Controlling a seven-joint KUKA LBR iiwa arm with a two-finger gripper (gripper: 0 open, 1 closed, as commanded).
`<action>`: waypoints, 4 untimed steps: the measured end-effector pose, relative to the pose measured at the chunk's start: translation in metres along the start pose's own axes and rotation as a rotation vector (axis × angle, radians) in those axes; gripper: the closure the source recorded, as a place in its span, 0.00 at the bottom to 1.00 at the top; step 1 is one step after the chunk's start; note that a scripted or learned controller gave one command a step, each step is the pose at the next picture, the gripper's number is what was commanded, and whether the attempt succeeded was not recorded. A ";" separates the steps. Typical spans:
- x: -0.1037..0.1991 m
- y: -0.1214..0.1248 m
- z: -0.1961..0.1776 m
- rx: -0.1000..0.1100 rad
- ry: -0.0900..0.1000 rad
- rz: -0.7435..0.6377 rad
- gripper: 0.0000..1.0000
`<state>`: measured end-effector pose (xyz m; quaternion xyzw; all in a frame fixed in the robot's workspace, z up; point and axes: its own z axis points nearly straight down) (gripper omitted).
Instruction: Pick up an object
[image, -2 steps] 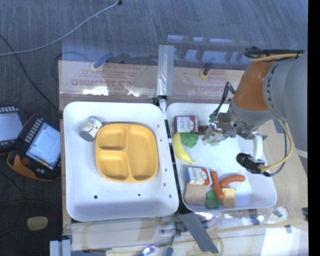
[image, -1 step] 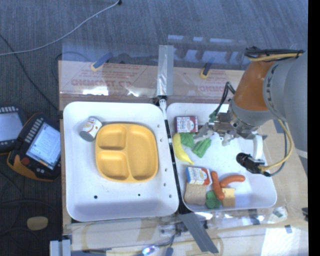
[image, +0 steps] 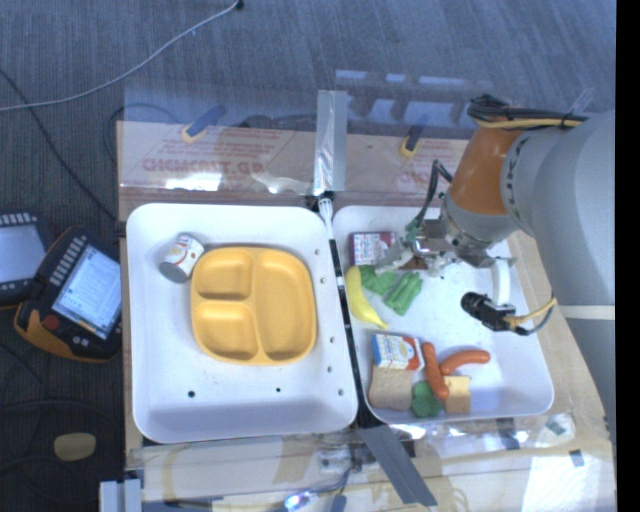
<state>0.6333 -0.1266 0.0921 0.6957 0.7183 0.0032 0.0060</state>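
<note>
- The grey arm with the orange band reaches in from the right and puts the gripper (image: 428, 250) low over the upper left part of the right-hand shallow white bin (image: 535, 395). This placement suits a pick from the cluster of items lying there.
- Whether the gripper is open or closed cannot be told; its tip is too small and cluttered to read, and no item can be confirmed in its hold.
- The likely target, judged from position, is the green ridged plastic vegetable piece (image: 403, 293), which lies just below and beside the gripper. It is short, oblong and bright green, lying flat on the bin floor at a slant.
- A yellow plastic banana (image: 360, 300) lies along the bin's left wall, touching or just beside the green piece.
- A small red and white printed carton (image: 372, 246) lies just left of the gripper, near the bin's top corner.
- Lower in the same bin lie a blue and white carton (image: 394, 350), an orange plastic sausage (image: 464, 357) and a tan block (image: 391, 390), well apart from the gripper.
- The left-hand shallow white bin (image: 150, 400) carries a yellow three-compartment plastic plate (image: 252, 304) at its centre and a small white tipped cup (image: 181, 256) touching the plate's upper left edge.
</note>
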 end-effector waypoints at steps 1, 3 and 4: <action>-0.008 -0.030 0.000 0.000 0.001 -0.066 0.00; 0.013 0.037 -0.122 0.013 0.000 -0.001 1.00; 0.070 0.039 -0.129 0.015 0.001 -0.019 1.00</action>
